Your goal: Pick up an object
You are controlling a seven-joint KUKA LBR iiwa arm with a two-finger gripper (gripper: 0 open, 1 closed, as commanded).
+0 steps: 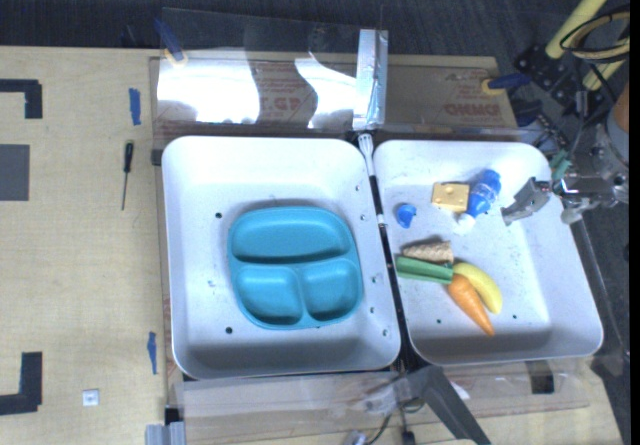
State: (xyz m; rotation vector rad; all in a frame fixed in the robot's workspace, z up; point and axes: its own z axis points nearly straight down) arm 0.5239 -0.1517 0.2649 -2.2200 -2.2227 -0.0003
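Gripper hovers over my right white bin's far-right edge, fingers spread, gripping nothing. Nearest it: blue plastic bottle beside yellow cheese-like block. Cardboard lettering behind is unreadable.

Blue tray; white bins — orange carrot; yellow banana.

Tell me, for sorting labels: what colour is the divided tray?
Light blue tray, clearest in the camera view.

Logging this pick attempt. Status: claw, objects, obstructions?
Claw over right bin's right edge, holding nothing. Blue bottle nearest, untouched; carrot and banana lie further off. Approach path looks clear.
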